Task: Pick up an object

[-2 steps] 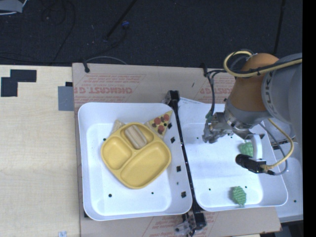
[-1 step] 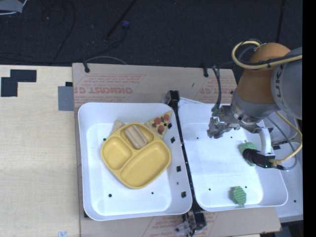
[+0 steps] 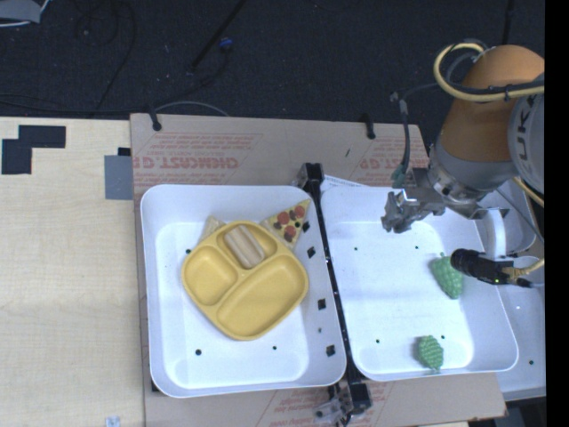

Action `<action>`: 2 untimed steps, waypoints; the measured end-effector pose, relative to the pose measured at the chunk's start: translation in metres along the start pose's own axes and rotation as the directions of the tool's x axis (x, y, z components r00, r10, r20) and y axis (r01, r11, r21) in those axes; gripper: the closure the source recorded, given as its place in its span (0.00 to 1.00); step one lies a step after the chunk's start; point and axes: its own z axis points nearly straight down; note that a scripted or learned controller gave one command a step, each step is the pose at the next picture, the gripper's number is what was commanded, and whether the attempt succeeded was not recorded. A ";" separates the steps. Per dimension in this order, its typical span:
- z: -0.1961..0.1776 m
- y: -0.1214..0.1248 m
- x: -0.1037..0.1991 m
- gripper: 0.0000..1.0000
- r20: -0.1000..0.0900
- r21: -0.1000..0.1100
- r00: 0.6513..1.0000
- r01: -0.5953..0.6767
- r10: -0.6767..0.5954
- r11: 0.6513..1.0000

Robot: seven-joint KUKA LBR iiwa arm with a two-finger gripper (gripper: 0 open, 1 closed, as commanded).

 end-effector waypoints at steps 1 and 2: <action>-0.006 -0.009 0.049 1.00 -0.002 0.006 1.000 0.003 -0.003 1.000; -0.004 -0.023 0.100 1.00 -0.002 0.007 1.000 0.004 -0.004 1.000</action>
